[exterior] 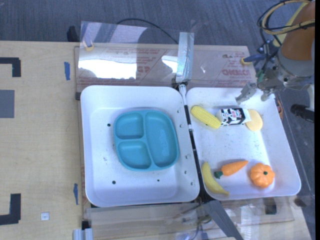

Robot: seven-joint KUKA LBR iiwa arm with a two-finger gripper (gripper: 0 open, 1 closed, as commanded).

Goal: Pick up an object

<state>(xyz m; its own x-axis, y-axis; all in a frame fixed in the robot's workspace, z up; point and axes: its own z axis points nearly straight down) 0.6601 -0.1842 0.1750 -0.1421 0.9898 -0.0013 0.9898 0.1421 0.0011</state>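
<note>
Overhead, the end effector (248, 92) hangs over the right bin's (240, 149) far edge; whether it is apart or together I cannot tell. Corn (205, 117), a milk carton (233, 116), carrot (233, 167), banana (212, 180) and small pumpkin (261, 175) lie inside.

Both white bins (95, 104) look like smooth moulded plastic with a dull sheen; the blue divided plate (146, 139) is matt plastic. Tabletop (35, 134) reads as pale wood-grain board, matt, with a clear glossy sheet (130, 59) catching glare behind the bins. Corn (205, 116), carrot (233, 168), banana (212, 180) and orange pumpkin (261, 175) appear smooth, slightly shiny plastic.
</note>
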